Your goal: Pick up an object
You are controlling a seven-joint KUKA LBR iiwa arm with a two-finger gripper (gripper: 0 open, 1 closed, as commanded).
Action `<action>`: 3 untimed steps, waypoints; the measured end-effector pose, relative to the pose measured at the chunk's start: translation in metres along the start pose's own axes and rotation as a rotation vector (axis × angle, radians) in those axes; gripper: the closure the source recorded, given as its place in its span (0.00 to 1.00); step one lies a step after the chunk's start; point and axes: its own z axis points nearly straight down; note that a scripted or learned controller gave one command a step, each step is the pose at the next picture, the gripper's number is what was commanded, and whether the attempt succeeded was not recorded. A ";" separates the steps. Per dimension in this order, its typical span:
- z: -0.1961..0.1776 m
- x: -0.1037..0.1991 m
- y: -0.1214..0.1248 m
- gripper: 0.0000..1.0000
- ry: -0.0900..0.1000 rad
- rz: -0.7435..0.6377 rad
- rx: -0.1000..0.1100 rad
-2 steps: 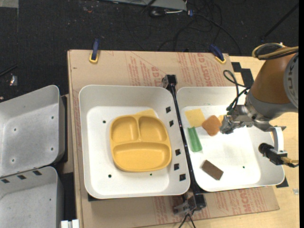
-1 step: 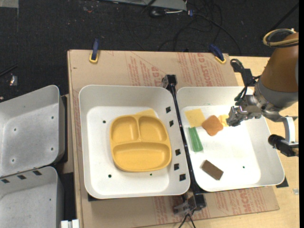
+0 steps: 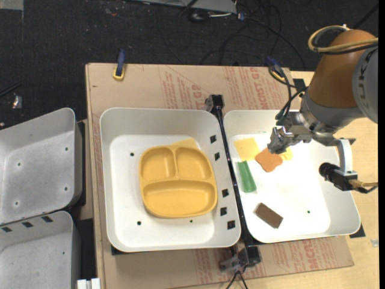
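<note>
The gripper [image 3: 280,141] hung low in the right bin [image 3: 313,221], and whether its jaws were released or clenched could not be told. Just beneath them lay an orange piece [image 3: 268,160], touching or nearly so, with a yellow square [image 3: 245,147] to the side and a green bar [image 3: 246,176] nearer the divider. The orange piece looked light, flat and probably soft; its thin edges seemed the best hold

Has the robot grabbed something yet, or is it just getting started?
Done: the gripper has reached the right bin, right at the orange piece. In hand: nothing I can see lifted. Left: grab and raise something. The green block, brown block and yellow piece lie there; the yellow tray sits in the left bin.
</note>
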 end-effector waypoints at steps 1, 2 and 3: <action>0.007 0.058 0.012 1.00 0.000 0.000 0.002; 0.001 0.100 0.030 1.00 0.000 0.001 0.001; -0.010 0.156 0.049 1.00 0.001 -0.001 0.000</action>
